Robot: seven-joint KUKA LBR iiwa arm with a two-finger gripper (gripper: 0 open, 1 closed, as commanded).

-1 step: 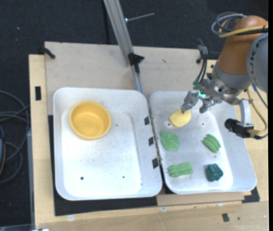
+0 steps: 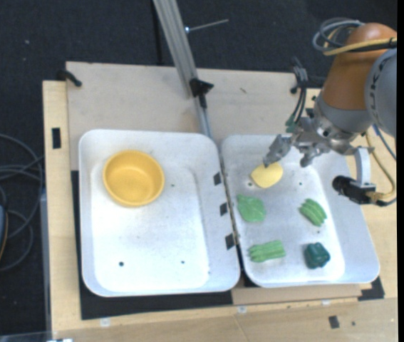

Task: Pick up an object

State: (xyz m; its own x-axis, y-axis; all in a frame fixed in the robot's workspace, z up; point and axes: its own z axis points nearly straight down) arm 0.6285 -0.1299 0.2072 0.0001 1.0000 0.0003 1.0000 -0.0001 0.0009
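Over the right bin, the claw hangs with fingers spread, just above the yellow object, not gripping it.

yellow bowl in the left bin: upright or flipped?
Upright. The yellow bowl shows its open mouth and inner floor to the camera, rim on top, sitting in the left bin.
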